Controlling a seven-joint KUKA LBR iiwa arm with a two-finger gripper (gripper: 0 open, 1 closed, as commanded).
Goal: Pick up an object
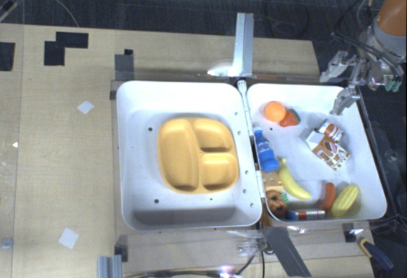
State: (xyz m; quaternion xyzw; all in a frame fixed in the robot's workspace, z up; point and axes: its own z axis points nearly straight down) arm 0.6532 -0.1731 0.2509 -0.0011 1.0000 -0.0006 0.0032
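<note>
1. Your gripper (345, 100) hovers at the right bin's (375, 162) one o'clock corner; I cannot tell its state.
2. At seven o'clock from it lies the snack packet (328, 144).
3. The left bin (133, 162) holds a yellow tray (196, 154).

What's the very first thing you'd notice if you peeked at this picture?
Probably the big yellow divided plate, sitting alone in the middle of the left bin. Next comes the colorful heap of toy food in the right bin: an orange near the top, a blue bottle along the left wall, a banana lower down. The gripper hangs over that bin's top right corner.
</note>
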